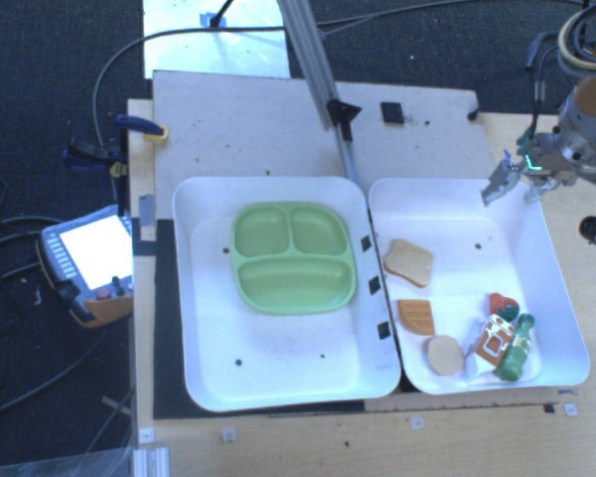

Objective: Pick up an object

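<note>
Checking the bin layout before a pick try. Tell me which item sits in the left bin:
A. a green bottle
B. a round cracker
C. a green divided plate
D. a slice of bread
C: the green divided plate lies in the left bin, while the slice of bread, the round cracker and the green bottle all lie in the right bin.
</note>
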`<state>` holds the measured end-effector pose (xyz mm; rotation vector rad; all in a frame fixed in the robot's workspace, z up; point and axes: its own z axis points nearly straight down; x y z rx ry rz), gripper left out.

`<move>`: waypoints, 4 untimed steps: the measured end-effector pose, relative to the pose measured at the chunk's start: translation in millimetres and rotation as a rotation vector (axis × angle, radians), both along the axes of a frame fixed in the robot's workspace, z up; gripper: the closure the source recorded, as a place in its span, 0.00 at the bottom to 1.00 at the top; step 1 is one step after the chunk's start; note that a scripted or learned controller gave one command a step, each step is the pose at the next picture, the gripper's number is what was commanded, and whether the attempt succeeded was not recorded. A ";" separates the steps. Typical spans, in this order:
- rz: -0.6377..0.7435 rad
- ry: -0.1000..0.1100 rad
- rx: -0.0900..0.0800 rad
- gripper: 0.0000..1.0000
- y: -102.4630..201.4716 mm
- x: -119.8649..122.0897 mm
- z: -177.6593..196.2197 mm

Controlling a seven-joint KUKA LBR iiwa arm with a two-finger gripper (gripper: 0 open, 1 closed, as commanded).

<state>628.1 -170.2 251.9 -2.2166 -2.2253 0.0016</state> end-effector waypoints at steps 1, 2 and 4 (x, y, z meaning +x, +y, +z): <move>0.001 -0.003 -0.001 0.00 0.0 0.8 1.7; -0.002 0.002 0.000 0.00 0.6 1.0 -61.1; 0.001 0.000 0.000 0.00 11.4 -5.6 -149.1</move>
